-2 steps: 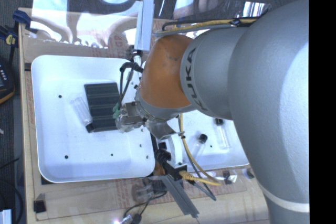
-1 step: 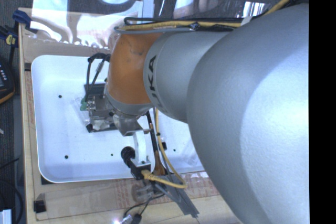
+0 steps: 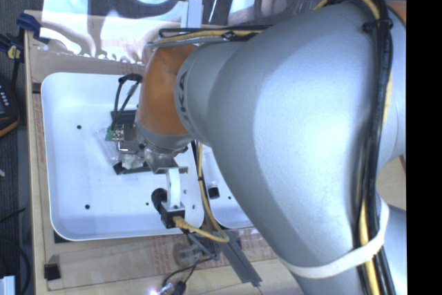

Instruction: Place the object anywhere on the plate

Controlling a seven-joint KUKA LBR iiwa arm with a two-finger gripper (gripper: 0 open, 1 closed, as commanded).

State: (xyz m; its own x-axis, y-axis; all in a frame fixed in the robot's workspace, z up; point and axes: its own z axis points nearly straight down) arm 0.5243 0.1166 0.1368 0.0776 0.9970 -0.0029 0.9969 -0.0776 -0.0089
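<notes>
Arm (image 3: 290,128) reaches over left bin (image 3: 69,148), hiding the plate and object; claw (image 3: 128,162) low inside, its state cannot be told

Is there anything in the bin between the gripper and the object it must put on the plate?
I cannot tell. The arm covers much of the left bin and most of the right bin. The gripper hangs over the left bin; neither object nor plate can be made out.
</notes>
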